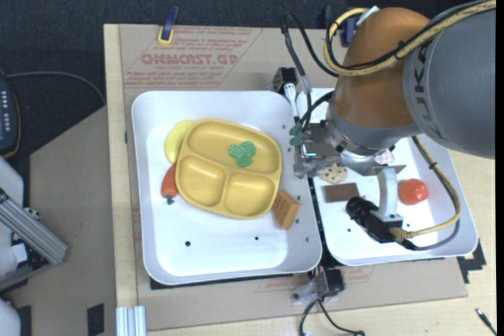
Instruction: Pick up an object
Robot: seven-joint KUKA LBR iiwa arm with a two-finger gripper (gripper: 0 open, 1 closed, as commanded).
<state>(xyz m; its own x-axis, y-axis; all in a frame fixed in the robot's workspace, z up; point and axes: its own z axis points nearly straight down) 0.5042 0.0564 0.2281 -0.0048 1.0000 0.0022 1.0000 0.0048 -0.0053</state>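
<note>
My gripper [309,160] hangs low over the divide between the two bins, under the orange wrist band. Right beside it, in the right bin [441,248], lie a chocolate-chip cookie [333,171] and a flat brown rectangle [340,193]. A red tomato-like ball [413,190] rests further right. The left bin [228,264] holds a yellow divided plate [228,169] with a small green piece [242,153] on it. The view shows nothing between the gripper's tips.
A yellow piece [176,138] pokes out behind the plate, and an orange-red vegetable [169,183] lies at its left edge. A brown bread-like chunk [286,209] sits by the left bin's right wall. The arm covers much of the right bin's back half.
</note>
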